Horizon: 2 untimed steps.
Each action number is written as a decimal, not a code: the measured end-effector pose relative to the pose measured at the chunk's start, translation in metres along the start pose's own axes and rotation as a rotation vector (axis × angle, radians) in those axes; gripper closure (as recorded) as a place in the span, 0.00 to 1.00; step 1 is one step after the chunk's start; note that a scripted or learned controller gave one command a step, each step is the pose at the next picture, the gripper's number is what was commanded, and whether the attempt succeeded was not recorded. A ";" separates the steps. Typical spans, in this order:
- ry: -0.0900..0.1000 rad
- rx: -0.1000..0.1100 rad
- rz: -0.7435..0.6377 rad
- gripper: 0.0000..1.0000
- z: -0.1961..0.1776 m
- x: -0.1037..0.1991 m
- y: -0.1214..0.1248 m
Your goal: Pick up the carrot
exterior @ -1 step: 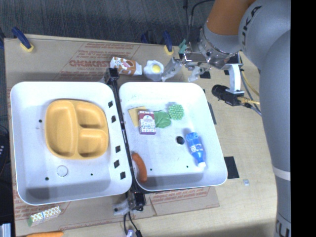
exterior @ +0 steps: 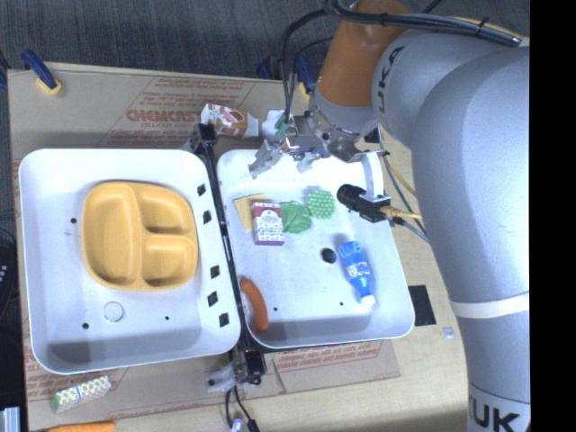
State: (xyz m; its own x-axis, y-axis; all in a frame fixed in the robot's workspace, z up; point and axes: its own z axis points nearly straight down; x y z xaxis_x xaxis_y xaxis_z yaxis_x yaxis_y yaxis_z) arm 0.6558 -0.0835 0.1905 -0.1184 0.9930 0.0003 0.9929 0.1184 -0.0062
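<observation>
The carrot (exterior: 255, 303), a short orange piece, lies against the front left wall of the right bin (exterior: 396, 306), close to the divider between the bins. My gripper (exterior: 284, 159) hangs over the back left corner of that bin, far behind the carrot. Its two fingers are spread apart with nothing between them, so it is open. The grey arm with its orange band (exterior: 360, 52) reaches in from the upper right.
In the right bin lie a yellow slice (exterior: 247, 209), a red box (exterior: 268, 222), a green leaf (exterior: 295, 216), a green round piece (exterior: 321, 203), a small black piece (exterior: 328, 256) and a blue bottle (exterior: 356, 268). The left bin (exterior: 45, 268) holds a yellow divided plate (exterior: 139, 234).
</observation>
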 end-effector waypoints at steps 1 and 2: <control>-0.001 -0.001 -0.427 0.00 -0.001 0.038 0.005; -0.002 -0.002 -1.046 0.00 -0.001 0.071 0.000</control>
State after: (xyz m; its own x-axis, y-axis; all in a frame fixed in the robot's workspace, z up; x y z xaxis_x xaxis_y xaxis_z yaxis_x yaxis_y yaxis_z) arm 0.6478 -0.0133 0.1918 -0.9186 0.3951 0.0031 0.3951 0.9186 -0.0023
